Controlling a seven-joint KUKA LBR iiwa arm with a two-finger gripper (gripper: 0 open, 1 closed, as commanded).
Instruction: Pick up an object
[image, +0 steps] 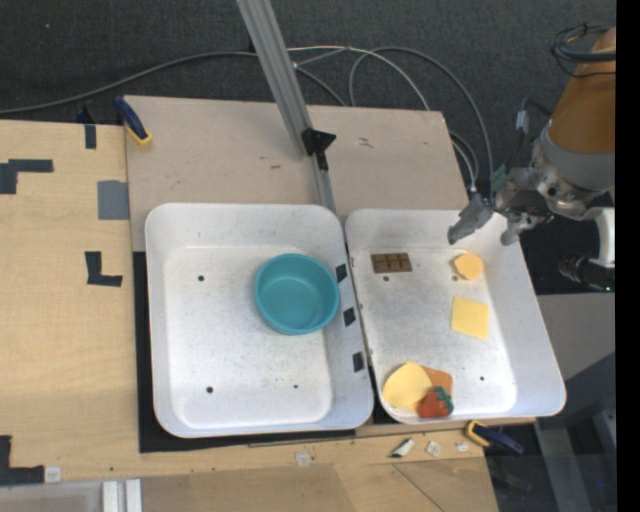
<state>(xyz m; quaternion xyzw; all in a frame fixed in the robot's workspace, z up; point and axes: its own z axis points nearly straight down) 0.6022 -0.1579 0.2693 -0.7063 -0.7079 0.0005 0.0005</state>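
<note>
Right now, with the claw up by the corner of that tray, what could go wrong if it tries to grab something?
The gripper hangs over the right bin's rim, so coming straight down it might strike the wall. The small yellow piece nearest it lies close to that wall, leaving little room. The yellow slice lies flat and may slip free.

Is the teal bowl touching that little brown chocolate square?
Apart. The camera view shows the teal bowl in the left bin, the brown chocolate square in the right bin, their rims between them.
</note>
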